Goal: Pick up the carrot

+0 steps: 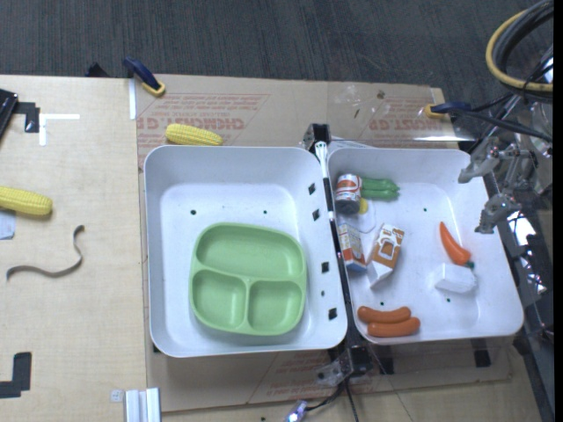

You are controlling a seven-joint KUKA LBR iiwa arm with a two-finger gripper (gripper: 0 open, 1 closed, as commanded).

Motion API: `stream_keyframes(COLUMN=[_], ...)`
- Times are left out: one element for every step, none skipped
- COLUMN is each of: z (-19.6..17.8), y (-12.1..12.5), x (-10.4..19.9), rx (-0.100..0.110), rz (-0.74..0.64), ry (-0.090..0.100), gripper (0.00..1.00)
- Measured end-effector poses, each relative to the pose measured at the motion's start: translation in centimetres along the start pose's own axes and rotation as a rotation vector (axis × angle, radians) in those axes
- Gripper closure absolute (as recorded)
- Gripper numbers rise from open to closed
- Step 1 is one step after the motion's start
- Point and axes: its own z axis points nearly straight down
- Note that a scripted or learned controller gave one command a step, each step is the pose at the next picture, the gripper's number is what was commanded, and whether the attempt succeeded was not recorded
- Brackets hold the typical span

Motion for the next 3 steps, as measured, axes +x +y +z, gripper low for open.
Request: stream_keyframes(z=[14.7, 16.5, 16.3], y=[6.7, 7.7, -1.4], x=[4.4, 7.0, 5.1], rx=[0.000, 0.007, 0.001], rz=[0.146, 0.234, 0.159], ry=[0.000, -0.057, -0.002], gripper=[0.00, 0.00, 0.00])
